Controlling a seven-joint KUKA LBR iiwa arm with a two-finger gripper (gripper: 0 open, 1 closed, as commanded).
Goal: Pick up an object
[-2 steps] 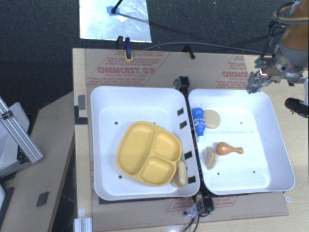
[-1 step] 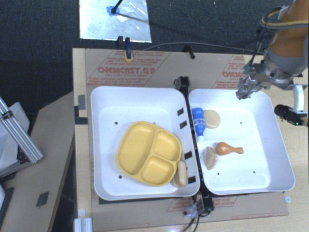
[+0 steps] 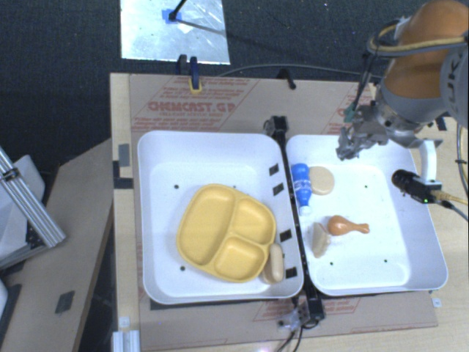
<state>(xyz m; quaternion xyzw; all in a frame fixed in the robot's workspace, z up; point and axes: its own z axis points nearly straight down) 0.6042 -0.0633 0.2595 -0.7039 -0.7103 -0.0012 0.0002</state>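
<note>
My gripper (image 3: 346,151) hangs over the far part of the right bin (image 3: 381,270), just right of and above a round beige disc (image 3: 321,180). A blue bottle (image 3: 300,184) with a white cap lies along the bin's left wall. An orange drumstick-shaped toy (image 3: 346,226) rests mid-bin, and a tan oblong piece (image 3: 319,239) lies beside it to the left. Nothing shows between the gripper's tips.
The left bin (image 3: 168,160) holds a yellow divided plate (image 3: 226,233) and a beige bread-like piece (image 3: 275,263) at its near right corner. A black divider runs between the bins. Cardboard lies under both.
</note>
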